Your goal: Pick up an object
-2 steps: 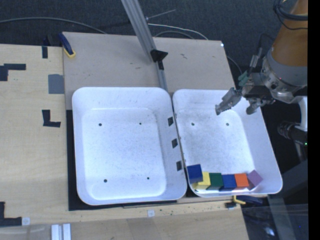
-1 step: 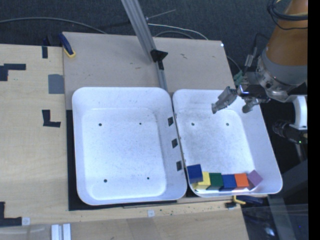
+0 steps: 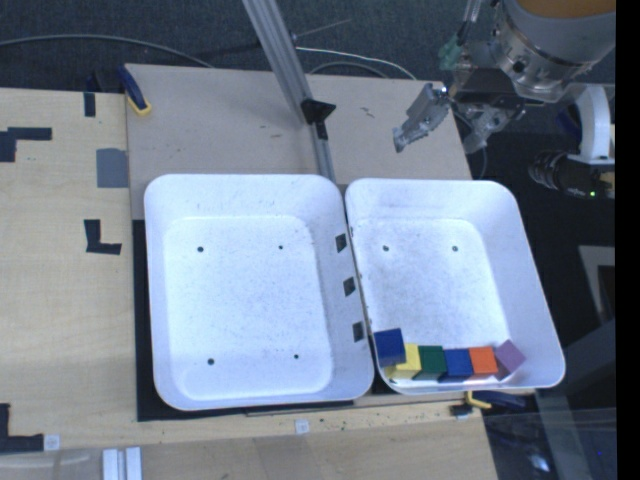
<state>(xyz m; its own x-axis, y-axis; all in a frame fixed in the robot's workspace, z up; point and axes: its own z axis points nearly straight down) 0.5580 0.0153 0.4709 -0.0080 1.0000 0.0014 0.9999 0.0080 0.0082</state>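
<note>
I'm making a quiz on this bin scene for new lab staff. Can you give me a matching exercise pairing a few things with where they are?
Things:
1. purple block
2. blue block
3. gripper
4. green block

Places:
A. above the bench, beyond the right bin's far edge
B. right end of the row of blocks
C. left end of the row
D. middle of the row

Pairs: 1-B, 2-C, 3-A, 4-D

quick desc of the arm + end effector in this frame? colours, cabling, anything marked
The arm enters at upper right: a grey metallic wrist housing under an orange band at the frame's top edge. Dark cables run along its left side. The gripper is a slim, light grey metal piece angling out from a darker mount. No readable labels or markings at this resolution.
</note>
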